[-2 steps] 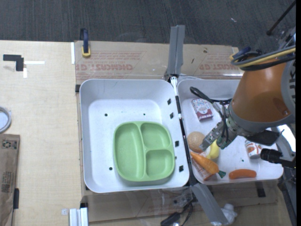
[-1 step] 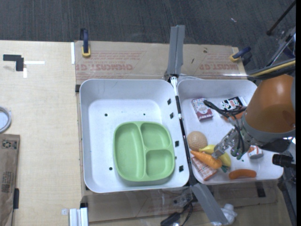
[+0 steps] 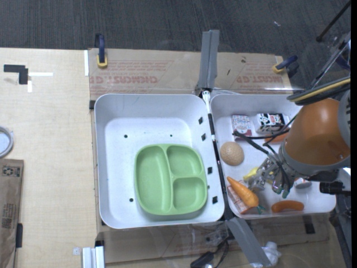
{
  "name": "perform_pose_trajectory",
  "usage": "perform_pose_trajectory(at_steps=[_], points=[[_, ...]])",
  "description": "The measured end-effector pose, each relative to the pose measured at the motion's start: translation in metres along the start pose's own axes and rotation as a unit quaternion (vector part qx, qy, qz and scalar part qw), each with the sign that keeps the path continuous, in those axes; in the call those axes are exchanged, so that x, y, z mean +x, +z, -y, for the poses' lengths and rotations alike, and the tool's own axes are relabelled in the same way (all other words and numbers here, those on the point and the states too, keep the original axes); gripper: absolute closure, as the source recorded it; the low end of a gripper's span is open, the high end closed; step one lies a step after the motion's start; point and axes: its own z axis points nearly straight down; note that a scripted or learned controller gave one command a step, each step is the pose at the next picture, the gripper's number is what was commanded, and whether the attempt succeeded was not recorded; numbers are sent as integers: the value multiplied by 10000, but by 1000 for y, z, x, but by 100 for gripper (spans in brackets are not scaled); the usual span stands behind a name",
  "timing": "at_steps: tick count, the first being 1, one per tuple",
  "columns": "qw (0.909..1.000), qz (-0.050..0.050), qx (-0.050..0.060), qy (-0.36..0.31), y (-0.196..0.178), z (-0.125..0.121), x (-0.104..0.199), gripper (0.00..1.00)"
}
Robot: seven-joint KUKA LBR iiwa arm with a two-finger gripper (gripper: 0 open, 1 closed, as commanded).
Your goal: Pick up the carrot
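The fingers [image 3: 274, 178] hang low in the right bin [image 3: 223, 127], a tangle of metal and cable under the orange band of the arm [image 3: 315, 133], and at this slant I cannot tell whether they stand wide or narrow; nothing shows between them. The carrot [image 3: 244, 192] lies just beside them toward the left of the view, near the front left corner of that bin, its thick end pointing up and left and its narrow end with a bit of green at the lower right, resting on what looks like a flat pinkish packet [image 3: 237, 204]. To do the pick well, the fingers should, I judge, come across to the carrot's thick middle and close across its width, not along its length, since the taper would let it slip out toward the thin end. The bin wall and the packet underneath leave little room, so a straight descent seems safer than a sweep. A tan egg-shaped thing [image 3: 232, 153] sits just behind the carrot, and a second orange-red piece [image 3: 288, 206] lies near the front wall, easy to mistake for the target. Two small printed cartons [image 3: 262, 123] lie at the back; their print is too small to read. The left bin [image 3: 111, 149] holds a green divided plate [image 3: 170, 178]. On the counter, cardboard [image 3: 167, 71] bears large reddish lettering, seen upside down and not surely legible.
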Motion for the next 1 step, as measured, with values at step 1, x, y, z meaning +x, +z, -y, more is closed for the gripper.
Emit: perform_pose_trajectory(at_steps=[1], points=[[9982, -12, 5, -607, 1, -9, 6, 0]])
